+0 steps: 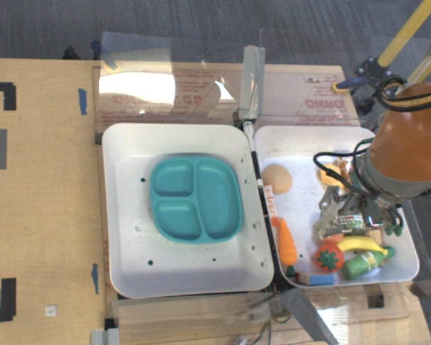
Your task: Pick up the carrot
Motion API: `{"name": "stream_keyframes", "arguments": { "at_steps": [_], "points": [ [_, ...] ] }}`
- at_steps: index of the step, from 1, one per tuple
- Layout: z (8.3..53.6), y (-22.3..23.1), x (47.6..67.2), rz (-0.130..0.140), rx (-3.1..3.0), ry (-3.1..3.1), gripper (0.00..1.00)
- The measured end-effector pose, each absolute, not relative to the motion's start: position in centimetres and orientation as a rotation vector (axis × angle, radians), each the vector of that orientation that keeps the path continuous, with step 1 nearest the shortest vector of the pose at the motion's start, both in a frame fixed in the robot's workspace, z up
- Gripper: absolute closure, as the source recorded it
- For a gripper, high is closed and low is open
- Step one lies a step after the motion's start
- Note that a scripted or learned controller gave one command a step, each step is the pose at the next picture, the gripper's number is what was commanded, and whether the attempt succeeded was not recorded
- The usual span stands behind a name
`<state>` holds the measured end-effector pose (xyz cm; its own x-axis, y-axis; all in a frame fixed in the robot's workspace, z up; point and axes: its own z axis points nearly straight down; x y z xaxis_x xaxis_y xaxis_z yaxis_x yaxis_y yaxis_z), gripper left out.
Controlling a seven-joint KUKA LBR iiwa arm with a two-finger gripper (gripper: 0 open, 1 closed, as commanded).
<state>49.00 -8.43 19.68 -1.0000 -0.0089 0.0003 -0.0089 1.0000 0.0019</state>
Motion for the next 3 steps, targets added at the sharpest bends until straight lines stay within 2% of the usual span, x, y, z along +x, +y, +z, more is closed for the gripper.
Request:
{"name": "stream_keyframes", "arguments": {
  "at_steps": [1,2,3],
  "points": [
    [9.7,-14.2,50.2,0.000,0.297,-3.131,1.00],
    [9.2,-11.1,49.3,0.005,-0.348,-3.140,1.00],
    [18.7,-2.7,49.2,-0.006,-0.584,-3.097,1.00]
  ]
}}
